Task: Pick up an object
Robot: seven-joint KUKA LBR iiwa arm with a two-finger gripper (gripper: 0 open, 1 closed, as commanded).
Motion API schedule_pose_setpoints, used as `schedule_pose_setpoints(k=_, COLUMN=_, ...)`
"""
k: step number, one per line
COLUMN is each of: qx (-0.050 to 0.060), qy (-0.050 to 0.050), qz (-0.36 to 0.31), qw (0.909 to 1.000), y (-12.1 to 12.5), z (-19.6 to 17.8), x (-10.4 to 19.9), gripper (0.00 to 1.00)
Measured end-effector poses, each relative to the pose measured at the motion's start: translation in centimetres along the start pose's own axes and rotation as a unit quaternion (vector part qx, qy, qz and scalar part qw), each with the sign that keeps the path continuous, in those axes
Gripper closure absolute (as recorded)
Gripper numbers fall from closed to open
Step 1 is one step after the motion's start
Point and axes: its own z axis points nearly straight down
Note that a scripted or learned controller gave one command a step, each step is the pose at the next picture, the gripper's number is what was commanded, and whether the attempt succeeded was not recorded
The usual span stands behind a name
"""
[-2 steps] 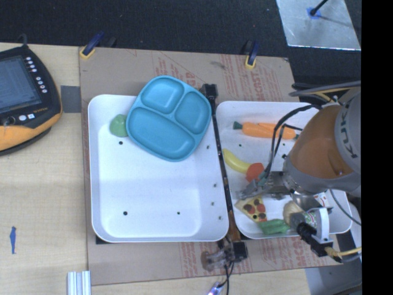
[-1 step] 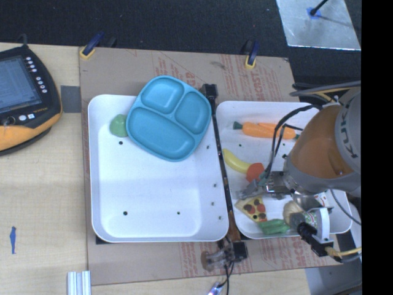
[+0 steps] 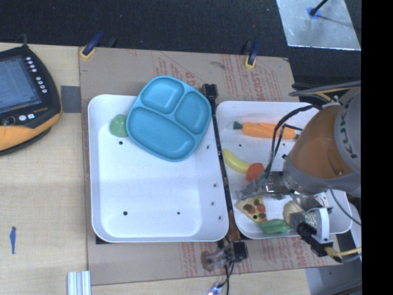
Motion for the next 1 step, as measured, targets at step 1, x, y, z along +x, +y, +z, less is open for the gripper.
schedule_pose_setpoints(k=1, qx=0.0, qy=0.0, qz=0.0, qw=1.0, y=0.0, z=0.01, x=0.09, gripper=0.0)
